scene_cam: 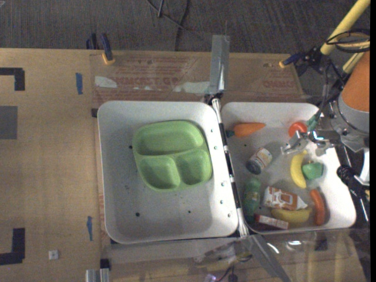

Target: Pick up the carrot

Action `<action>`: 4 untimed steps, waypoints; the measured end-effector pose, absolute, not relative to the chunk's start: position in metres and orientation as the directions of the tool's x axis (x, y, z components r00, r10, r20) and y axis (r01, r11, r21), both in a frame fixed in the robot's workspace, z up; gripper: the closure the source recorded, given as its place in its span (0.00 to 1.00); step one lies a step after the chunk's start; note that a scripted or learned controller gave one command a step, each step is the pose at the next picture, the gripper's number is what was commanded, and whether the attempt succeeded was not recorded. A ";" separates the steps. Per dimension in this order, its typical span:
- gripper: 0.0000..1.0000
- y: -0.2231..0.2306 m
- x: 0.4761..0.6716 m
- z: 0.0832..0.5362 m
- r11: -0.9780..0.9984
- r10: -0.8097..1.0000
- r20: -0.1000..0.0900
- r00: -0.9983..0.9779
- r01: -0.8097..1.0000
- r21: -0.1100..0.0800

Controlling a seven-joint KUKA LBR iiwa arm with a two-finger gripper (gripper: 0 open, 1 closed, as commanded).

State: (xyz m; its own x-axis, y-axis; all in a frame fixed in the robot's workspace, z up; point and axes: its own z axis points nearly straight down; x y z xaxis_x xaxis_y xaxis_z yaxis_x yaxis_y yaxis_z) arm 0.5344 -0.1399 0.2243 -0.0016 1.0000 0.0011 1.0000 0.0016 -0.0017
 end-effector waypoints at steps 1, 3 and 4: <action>0.00 -0.137 0.593 0.164 0.056 0.998 -0.001 -0.056 0.998 0.002; 1.00 -0.097 0.645 0.103 -0.043 0.999 -0.006 0.043 0.999 0.007; 1.00 -0.126 0.668 0.098 0.234 0.972 0.005 -0.234 0.972 -0.009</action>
State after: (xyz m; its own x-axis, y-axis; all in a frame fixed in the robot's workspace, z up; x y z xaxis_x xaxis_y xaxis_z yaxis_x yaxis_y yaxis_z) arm 0.6681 -0.1258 0.0979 -0.2345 0.9721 0.0045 0.9721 0.2345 -0.0086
